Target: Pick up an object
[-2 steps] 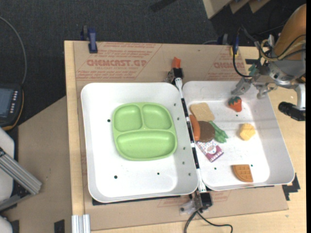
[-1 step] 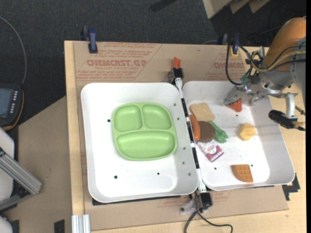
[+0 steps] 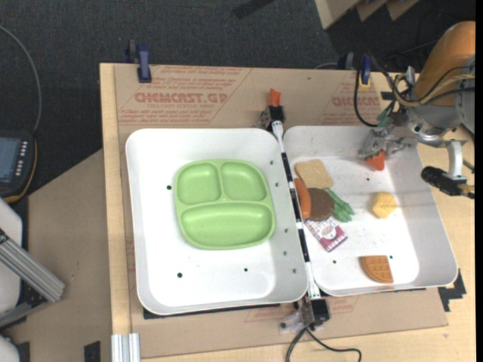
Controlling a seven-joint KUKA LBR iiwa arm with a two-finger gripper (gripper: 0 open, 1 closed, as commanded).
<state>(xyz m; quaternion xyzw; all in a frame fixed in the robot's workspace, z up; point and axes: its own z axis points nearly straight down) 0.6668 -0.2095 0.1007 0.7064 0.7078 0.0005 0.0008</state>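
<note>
Where gripper [image 3: 376,148] hangs: over right bin [image 3: 423,236], by its far edge; open or closed, cannot tell.
Nearest thing: red bit [image 3: 375,161], at the gripper's tip; contact unclear.
Next nearest: yellow block [image 3: 384,204], mid-bin, toward the near edge from the gripper.

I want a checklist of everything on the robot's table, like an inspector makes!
Surface: brown board bearing left bin and right bin.
Job's things: in right bin, toast, brown patty, green piece, yellow chunk, waffle, card.
Clutter: green divided plate in left bin.
Grippers: gripper over right bin's far edge, by an orange bit.
Cables: black cable near arm.
Surroundings: dark floor.
</note>
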